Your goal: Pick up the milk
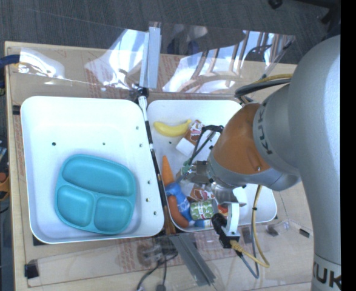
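Milk (184, 145): a small white carton in the right bin (250, 111), toward its far left. Lies just below the yellow banana (170, 128) and beside a brown-and-red packet (195, 130). Sits uncovered, apart from the gripper (193, 173) and on its far side.

Gripper low over the middle of the same bin, under the orange band (241, 147) of the grey arm (323, 132). Mostly hidden by the wrist, so cannot tell whether spread or closed, nor whether anything is in its grasp. Hangs above a crowded heap: an orange carrot (166, 170) along the left wall, a blue item (176, 193) and a green-labelled can (202, 210) nearer the front.

Left bin (38, 162) holding a teal divided plate (96, 193).
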